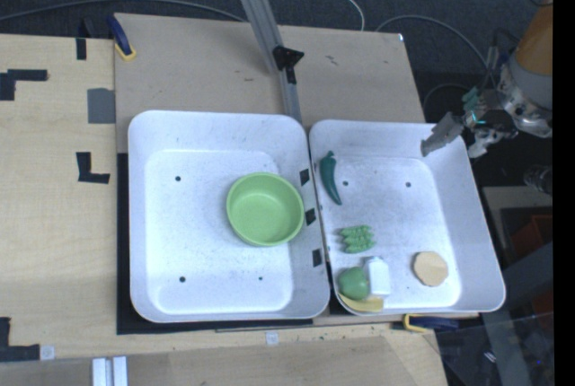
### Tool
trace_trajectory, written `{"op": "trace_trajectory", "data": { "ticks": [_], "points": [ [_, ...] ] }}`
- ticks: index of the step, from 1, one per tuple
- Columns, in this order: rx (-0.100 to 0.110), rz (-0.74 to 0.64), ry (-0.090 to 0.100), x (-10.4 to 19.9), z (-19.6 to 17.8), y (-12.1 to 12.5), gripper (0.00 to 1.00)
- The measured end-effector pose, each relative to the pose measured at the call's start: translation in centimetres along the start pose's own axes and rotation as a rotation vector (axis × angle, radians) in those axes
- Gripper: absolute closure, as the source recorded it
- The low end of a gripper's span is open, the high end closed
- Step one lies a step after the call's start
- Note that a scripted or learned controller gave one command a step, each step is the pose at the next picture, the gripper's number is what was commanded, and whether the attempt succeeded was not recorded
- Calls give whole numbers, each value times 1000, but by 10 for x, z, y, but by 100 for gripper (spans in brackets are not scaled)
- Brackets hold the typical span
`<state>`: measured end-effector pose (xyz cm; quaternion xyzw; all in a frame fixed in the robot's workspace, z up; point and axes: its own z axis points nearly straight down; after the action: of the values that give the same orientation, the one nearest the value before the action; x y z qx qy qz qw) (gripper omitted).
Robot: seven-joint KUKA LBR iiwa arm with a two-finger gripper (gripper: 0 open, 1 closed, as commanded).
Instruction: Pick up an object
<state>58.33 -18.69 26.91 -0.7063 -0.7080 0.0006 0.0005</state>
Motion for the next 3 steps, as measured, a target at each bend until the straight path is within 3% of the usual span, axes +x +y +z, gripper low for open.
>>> {"op": "trace_trajectory", "data": {
  "ticks": [1, 3],
  "points": [
    [0, 0, 0, 0, 0, 0, 0],
    [5, 2, 0, 2, 94, -5, 0]
  ]
}}
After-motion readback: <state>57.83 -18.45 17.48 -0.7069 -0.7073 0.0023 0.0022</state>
